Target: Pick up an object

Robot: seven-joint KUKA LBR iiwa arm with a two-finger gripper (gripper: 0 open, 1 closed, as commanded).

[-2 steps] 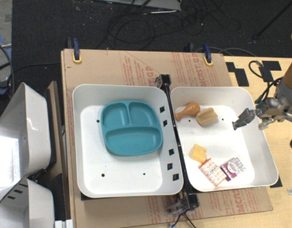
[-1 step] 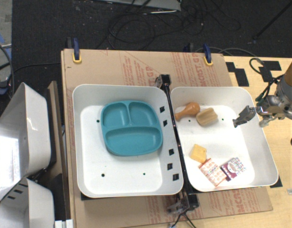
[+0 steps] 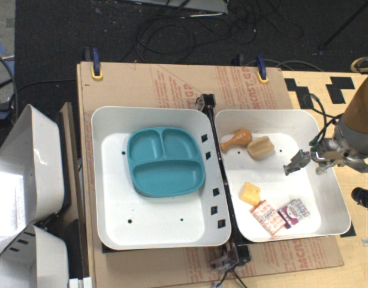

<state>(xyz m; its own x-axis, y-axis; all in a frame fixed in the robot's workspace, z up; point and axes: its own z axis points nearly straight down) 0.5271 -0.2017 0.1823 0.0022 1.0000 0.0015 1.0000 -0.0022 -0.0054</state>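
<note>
My gripper (image 3: 308,164) hangs over the right side of the right bin (image 3: 328,138), reaching in from the right. Its two dark fingers stand apart, open, with nothing between them. To its left lie a brown drumstick-shaped piece (image 3: 235,140) and a tan bread-like lump (image 3: 261,147), side by side. A yellow wedge (image 3: 250,192) lies lower, near the bin's middle. By the front wall a red-and-white packet (image 3: 268,216) and a pink-and-white packet (image 3: 295,211) rest next to each other, below and slightly left of the gripper.
The left bin (image 3: 109,161) holds a teal divided plate (image 3: 166,162). A black divider (image 3: 219,161) runs between the two bins. Grey-white containers (image 3: 25,173) stand off the bench at the far left. Blue-and-yellow clamps (image 3: 96,65) grip the cardboard's back edge.
</note>
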